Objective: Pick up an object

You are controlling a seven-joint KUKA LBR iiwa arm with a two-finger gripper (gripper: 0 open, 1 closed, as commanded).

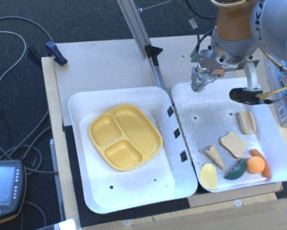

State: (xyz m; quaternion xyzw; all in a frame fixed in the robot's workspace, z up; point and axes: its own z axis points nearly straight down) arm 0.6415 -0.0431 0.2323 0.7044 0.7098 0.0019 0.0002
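The jaws (199, 82) hang over the far rim of the right bin (204, 111), at its far-left corner. They look nearly closed with nothing between them, though the tips are small and partly blurred, so how far apart they stand is not something I can tell for sure.

Every candidate to pick lies nearer the camera than the jaws and off toward the arm's side of the bin. Closest is the bread roll (246, 122), a tan oblong with its long axis running roughly away-and-toward the camera. Just beyond it is the toast slice (233, 144), lying flat and tilted. Further along sit the cheese wedge (214, 156), pointing diagonally, the pale yellow round piece (208, 176) at the near rim, the dark green piece (234, 171), the orange ball (256, 165) and the carrot (260, 162), which touches the ball.

Judging from this, the roll is the likeliest target: the jaws would need to travel toward the camera and to the view's right, then close across its short width.

The yellow divided plate (125, 137) rests in the left bin (85, 143) on the surface (102, 65), well apart from the jaws.
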